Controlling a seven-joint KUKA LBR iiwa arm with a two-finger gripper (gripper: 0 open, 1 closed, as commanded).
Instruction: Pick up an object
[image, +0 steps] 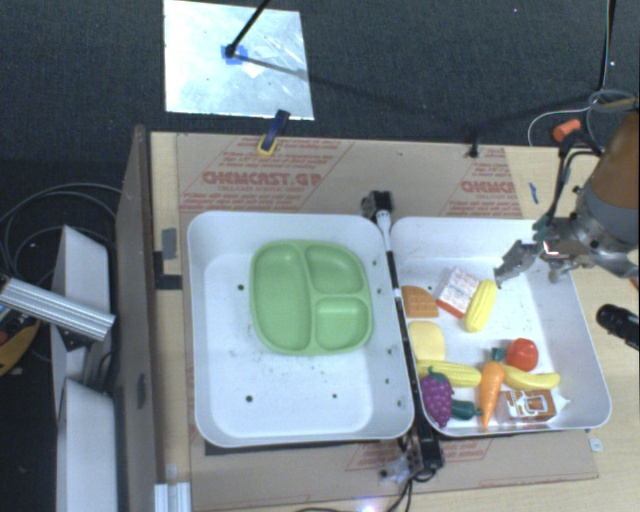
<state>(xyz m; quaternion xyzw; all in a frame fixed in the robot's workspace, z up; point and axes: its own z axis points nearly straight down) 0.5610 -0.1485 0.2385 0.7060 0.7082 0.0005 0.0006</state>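
The two-finger metal tool (512, 262) hangs over the far part of the right-hand shallow white bin (580, 330), its fingers spread moderately with nothing between them. Just left and nearer lies the yellow plastic corn cob (481, 305), with a small red-and-white printed packet (457, 291) touching its left side. I judge the cob the likeliest target: the tool should centre over its middle, turn its fingers across the short width, and come down clear of the packet. Nearer, the orange plastic carrot (489, 388), red tomato (522, 353), yellow banana (532, 380) and purple grapes (436, 396) crowd together, harder to isolate. The left white bin (225, 330) holds a green divided plastic tray (310, 298). Both bins sit on a cardboard-covered bench (330, 170) over dark carpet (70, 90).
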